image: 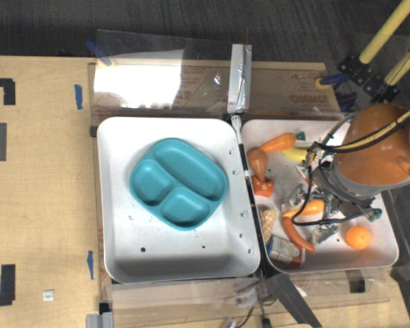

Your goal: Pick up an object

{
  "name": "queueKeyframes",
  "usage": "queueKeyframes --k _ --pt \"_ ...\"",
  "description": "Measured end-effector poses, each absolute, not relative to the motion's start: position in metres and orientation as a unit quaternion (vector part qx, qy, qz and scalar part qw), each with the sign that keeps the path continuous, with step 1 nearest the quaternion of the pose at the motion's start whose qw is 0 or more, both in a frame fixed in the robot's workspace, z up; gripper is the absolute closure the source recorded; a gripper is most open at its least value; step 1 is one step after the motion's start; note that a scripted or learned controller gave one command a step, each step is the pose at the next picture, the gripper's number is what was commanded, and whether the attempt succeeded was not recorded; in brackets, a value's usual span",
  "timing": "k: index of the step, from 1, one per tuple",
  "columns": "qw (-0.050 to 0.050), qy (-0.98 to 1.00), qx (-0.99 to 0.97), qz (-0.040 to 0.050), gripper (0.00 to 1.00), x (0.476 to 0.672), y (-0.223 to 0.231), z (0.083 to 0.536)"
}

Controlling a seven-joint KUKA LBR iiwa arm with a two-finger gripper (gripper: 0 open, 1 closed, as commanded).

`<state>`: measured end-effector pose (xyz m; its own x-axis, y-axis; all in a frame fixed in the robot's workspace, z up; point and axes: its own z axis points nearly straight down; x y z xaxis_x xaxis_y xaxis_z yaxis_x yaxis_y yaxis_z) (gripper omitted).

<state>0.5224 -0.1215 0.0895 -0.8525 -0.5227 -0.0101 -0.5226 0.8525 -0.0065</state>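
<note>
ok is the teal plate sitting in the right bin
No, the teal plate lies in the left bin, while the right bin holds the orange ball and other small items.

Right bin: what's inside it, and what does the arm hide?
The right bin holds an orange ball, a carrot, a yellow piece, and small packaged items near its front left. The arm and its gripper cover the bin's middle, so anything beneath them is hidden.

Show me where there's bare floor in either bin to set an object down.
Left bin: bare white floor rings the teal divided plate, widest along the near edge and the left side. Right bin: crowded; the gripper sits among the carrot, orange ball and other small items, with little bare floor.
</note>
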Motion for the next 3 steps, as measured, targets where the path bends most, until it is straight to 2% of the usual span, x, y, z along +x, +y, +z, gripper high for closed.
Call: queueKeyframes --k 1,2,3 --pt "0.014 0.962 -0.273 -0.004 1.0 0.527 -0.119 0.103" --pt "0.009 0.927 -0.376 -0.0029 1.0 0.5 -0.049 0.227" --pt "0.004 0.893 -0.45 -0.0007 1.0 0.549 -0.069 0.224"
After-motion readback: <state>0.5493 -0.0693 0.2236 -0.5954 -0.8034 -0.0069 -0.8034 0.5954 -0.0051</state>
